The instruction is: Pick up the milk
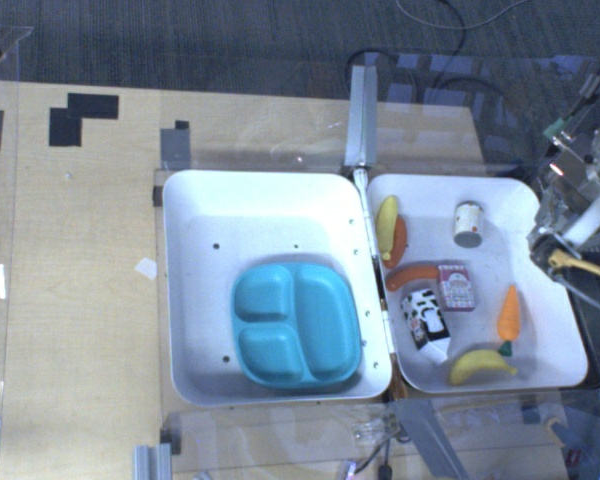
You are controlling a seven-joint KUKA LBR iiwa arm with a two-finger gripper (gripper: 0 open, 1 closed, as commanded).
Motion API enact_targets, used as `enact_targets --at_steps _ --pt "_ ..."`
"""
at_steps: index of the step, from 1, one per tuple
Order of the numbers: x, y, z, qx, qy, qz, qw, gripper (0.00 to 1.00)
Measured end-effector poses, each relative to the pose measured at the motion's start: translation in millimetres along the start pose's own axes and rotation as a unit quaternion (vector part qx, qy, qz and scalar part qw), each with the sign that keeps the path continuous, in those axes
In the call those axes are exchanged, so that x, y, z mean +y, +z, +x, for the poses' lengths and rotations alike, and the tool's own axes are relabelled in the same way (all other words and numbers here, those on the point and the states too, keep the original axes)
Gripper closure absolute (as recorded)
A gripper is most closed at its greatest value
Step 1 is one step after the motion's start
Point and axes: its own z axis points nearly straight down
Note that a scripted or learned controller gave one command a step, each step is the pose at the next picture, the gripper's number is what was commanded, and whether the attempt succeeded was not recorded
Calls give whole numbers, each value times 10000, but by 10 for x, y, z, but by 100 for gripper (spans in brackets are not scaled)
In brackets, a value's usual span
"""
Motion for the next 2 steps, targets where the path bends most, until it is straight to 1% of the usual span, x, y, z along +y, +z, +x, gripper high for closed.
enact_targets --at_steps 1,2 --pt "167 676 -147 -7 -658 12 9978 100" --pt "-346 761 641 1 -3180 20 9481 100"
